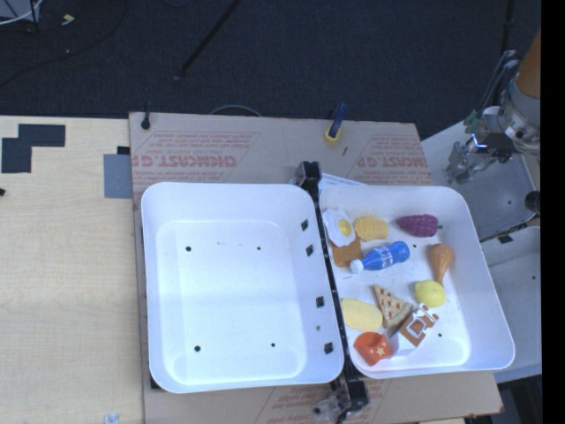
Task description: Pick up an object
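Observation:
The right bin [491, 312] holds several toy foods: a fried egg [340, 228], a yellow-orange piece [371, 229], purple grapes [418, 225], a blue bottle [381, 257], an orange cone [440, 260], a yellow lemon [430, 292], a pizza slice [388, 305], a pale yellow piece [360, 314], a red piece [373, 348] and an orange-and-white piece [418, 325]. My gripper [464, 157] hangs outside the bin, beyond its far right corner, well apart from every object. Nothing shows between its tips.
The left bin [159, 281] lies beside the right one, with a black divider [323, 272] between them. Both rest on a cardboard sheet [229, 153]. A blue-and-yellow clamp [335, 124] stands at the sheet's far edge. A grey platform [503, 193] lies under the arm.

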`<action>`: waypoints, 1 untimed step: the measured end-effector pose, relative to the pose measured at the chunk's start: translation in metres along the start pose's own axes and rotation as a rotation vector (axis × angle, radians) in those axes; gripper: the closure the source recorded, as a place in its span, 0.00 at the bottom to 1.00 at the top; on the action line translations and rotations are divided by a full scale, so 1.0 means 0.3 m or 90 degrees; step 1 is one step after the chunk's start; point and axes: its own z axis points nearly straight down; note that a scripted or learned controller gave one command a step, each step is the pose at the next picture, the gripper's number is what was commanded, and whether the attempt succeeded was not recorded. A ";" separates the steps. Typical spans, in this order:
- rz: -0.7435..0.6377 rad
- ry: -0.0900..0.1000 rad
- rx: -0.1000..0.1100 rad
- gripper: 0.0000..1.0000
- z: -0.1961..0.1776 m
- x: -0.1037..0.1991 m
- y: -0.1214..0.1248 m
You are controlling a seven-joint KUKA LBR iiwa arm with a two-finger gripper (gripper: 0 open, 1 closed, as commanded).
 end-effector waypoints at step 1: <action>-0.004 0.002 0.000 1.00 -0.708 0.327 0.006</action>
